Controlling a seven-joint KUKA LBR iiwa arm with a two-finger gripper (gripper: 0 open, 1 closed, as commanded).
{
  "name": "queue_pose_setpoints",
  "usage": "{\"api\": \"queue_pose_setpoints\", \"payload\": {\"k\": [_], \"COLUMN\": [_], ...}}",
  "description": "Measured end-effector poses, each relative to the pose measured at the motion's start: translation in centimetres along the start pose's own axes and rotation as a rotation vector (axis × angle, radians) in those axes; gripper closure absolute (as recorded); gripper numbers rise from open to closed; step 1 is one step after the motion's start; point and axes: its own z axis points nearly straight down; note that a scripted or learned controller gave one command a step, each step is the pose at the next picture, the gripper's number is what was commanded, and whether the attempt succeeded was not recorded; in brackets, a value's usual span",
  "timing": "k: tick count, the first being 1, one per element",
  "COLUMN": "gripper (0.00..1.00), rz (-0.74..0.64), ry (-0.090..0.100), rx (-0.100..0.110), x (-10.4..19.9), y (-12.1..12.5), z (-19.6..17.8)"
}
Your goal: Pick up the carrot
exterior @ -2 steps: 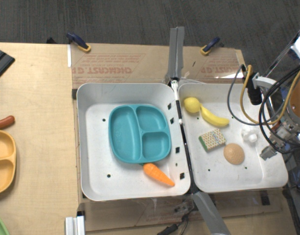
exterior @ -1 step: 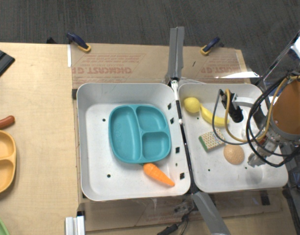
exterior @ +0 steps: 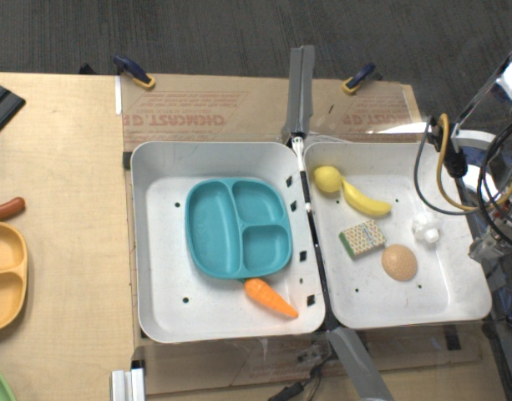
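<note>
The orange carrot lies in the left bin, near its front edge, just below the teal divided plate. It points from upper left to lower right and nothing touches it. At the far right edge, beside the right bin, I see cables and grey parts of the arm; the fingers cannot be made out there.
The right bin holds a lemon, a banana, a small green-and-tan box, a brown egg and a small white object. On the bench at left lie an orange plate and a sausage.
</note>
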Motion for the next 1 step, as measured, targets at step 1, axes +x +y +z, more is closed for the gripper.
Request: {"api": "queue_pose_setpoints", "payload": {"k": [1], "gripper": [1.0], "rz": [-0.03], "ry": [-0.004], "rx": [-0.002], "x": [-1.81], "y": [-2.14], "z": [4.61]}}
